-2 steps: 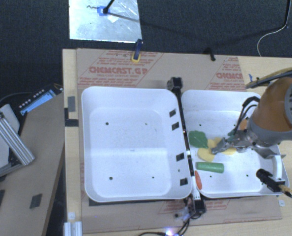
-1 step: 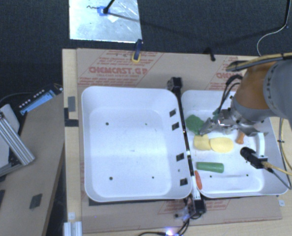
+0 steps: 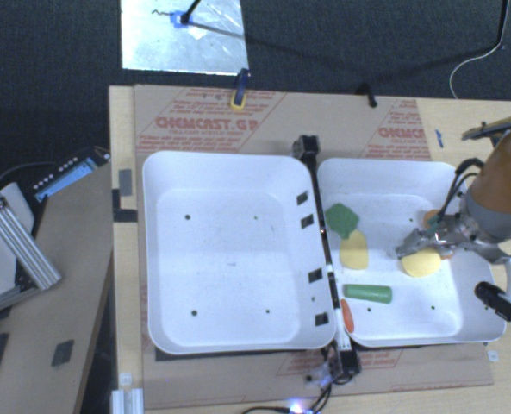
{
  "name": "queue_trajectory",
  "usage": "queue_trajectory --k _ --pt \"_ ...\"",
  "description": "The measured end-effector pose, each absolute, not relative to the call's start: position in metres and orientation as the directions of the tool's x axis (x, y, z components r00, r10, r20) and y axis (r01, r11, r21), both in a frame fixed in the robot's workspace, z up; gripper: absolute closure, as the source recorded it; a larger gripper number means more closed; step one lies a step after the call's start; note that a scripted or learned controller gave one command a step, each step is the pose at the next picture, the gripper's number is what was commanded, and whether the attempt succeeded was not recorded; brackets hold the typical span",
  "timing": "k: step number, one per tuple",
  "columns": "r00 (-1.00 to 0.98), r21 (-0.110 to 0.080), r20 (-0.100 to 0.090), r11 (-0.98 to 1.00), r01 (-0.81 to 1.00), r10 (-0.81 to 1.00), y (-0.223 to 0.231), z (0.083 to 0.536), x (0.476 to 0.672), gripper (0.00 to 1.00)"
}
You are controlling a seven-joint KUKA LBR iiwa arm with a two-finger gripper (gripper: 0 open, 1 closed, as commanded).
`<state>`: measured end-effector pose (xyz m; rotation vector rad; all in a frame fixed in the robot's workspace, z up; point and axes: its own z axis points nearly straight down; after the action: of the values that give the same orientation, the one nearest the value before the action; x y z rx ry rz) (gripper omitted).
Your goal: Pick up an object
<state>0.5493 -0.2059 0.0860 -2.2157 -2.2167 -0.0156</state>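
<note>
My gripper (image 3: 424,245) hangs low in the right bin (image 3: 384,172), directly over the upper edge of a pale yellow rounded object (image 3: 422,265). I cannot tell whether it touches that object. A small orange piece (image 3: 430,220) peeks out just behind the gripper. Further left lie a green leafy-looking object (image 3: 342,220), a yellow lump (image 3: 353,252) below it, and a green cylinder (image 3: 367,293) on its side near the front.
The left bin (image 3: 229,257) stands beside the right one, with a black-clipped divider (image 3: 321,248) between them. An orange-red piece (image 3: 347,316) sits at the right bin's front left corner. The arm (image 3: 503,188) covers the right bin's far right side.
</note>
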Motion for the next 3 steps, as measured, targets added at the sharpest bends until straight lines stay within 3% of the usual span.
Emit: queue_trajectory --k 1,2,3 --pt "-0.007 0.007 0.002 0.007 1.0 1.0 -0.204 0.097 0.552 1.0" --pt "-0.008 0.003 0.001 0.008 1.0 1.0 -0.132 0.085 0.539 1.0" --pt "-0.009 0.02 -0.002 0.009 1.0 1.0 -0.097 0.394 0.535 1.0"
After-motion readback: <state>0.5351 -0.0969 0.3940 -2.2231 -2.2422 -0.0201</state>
